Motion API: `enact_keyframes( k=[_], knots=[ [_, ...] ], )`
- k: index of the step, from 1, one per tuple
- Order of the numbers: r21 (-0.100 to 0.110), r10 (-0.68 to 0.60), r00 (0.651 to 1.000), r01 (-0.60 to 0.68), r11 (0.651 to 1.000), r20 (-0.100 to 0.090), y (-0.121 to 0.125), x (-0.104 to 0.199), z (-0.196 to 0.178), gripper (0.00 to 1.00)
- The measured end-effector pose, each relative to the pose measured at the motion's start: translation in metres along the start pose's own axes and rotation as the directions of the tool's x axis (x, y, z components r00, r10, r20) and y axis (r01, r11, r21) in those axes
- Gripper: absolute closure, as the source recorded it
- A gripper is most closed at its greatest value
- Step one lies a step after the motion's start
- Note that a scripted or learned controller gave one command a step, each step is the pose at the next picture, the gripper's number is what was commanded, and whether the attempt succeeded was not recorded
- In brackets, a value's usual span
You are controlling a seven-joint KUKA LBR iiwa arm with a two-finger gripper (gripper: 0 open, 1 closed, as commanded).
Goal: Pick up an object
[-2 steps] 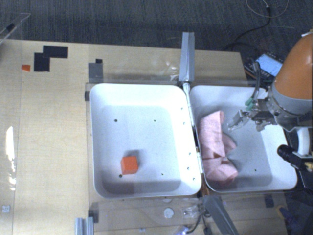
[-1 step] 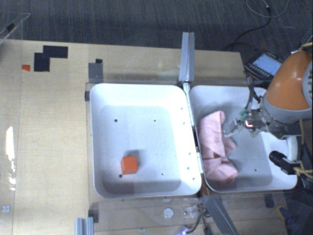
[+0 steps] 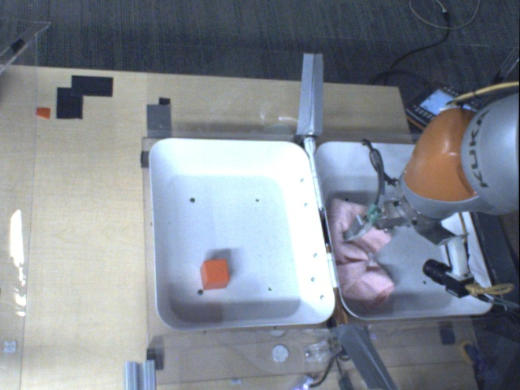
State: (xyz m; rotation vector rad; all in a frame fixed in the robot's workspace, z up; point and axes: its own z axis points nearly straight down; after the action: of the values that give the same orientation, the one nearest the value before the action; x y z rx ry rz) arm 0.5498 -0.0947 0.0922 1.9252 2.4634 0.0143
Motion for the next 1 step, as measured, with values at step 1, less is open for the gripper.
enact_keyframes(
  k=[1],
  knots=[
    [-0.01,-0.001,1.0,0.001,1.0,0.001,0.0043,0.001,-0.0133,1.0]
  ],
)
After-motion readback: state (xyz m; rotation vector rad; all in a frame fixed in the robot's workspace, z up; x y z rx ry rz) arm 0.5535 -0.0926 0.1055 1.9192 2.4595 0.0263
